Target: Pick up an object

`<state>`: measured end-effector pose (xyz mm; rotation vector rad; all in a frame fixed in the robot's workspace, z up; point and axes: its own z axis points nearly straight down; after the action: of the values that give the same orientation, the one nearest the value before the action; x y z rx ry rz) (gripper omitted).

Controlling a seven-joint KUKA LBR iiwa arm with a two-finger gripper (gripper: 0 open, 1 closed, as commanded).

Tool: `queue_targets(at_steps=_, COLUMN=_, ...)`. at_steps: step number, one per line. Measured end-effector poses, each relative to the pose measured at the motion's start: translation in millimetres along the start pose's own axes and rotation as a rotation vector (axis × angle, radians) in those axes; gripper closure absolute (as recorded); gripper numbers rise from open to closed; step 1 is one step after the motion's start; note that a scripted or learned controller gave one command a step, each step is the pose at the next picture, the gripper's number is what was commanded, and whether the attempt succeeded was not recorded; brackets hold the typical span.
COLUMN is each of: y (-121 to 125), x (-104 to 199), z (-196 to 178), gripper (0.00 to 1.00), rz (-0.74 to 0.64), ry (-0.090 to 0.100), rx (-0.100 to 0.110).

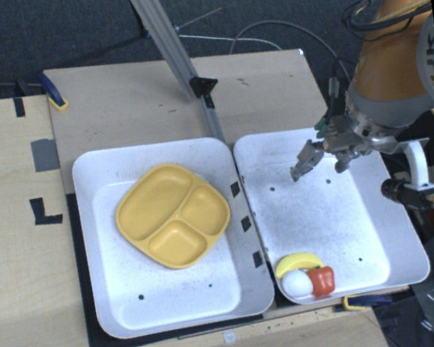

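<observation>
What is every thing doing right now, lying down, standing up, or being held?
Yellow plastic three-section plate: lying flat, left white bin.
Yellow curved piece, white egg-shaped ball, red small block: bunched together, near-left corner, right white bin.
Tool: above right bin, holding nothing.

Even, diffuse overhead lighting; white bins (182, 313) bright without harsh glare. Shadows faint and soft. Image slightly grainy and soft; dark floor (32, 34) underexposed.
</observation>
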<state>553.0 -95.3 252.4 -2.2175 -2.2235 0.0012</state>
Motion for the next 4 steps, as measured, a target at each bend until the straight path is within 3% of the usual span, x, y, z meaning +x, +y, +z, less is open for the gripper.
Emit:
queue_targets(at_steps=1, y=0.0, x=-0.2, z=0.0, gripper=0.00, rz=0.000, ry=0.000, rx=0.000)
queue_targets(at_steps=4, y=-5.6, x=-11.4, z=158.0, gripper=0.00, rz=0.001, ry=0.000, rx=0.007)
